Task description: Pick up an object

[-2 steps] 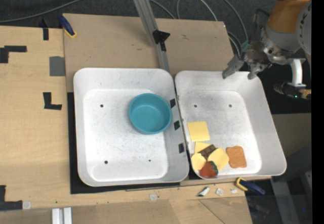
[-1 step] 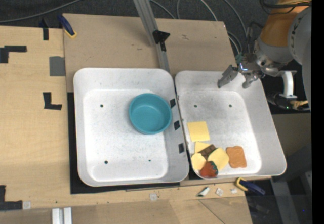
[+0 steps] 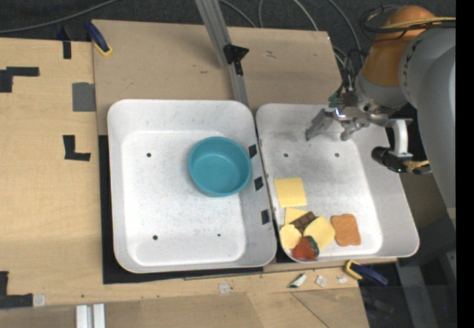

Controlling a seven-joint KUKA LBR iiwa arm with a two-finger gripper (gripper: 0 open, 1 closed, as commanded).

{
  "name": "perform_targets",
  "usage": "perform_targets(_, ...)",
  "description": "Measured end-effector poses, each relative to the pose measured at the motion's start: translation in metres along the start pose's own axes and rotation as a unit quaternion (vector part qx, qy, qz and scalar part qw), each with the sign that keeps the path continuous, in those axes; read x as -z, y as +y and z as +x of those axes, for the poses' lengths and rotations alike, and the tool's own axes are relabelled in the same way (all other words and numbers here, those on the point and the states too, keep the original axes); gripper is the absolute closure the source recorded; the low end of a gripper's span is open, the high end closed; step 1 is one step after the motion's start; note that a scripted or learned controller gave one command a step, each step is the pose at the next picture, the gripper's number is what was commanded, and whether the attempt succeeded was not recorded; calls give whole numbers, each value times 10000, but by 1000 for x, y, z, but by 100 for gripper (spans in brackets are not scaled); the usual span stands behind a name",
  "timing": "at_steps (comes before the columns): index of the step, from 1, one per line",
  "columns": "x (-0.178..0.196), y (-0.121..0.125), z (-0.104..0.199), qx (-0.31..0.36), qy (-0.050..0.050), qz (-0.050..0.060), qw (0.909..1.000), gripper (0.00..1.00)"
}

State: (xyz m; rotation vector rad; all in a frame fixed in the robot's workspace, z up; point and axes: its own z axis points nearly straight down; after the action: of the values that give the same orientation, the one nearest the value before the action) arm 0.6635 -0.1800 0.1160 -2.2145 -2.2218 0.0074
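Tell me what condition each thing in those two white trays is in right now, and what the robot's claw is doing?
Blue bowl: upright in the left bin, mouth up, nothing in it.
Yellow square: lying flat in the right bin, apart from the rest.
Orange piece: lying flat, alone.
Yellow, brown and red pieces: heaped together, touching.
Gripper: open, over the right bin's far end, holding nothing.

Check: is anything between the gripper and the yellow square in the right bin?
Nothing visible. The gripper hangs over the bin's far end; bare bin floor lies between it and the yellow square.
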Motion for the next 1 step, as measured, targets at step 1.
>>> perform_targets(1, 15, 1, 0, 7, -6, -25, 10000, 100)
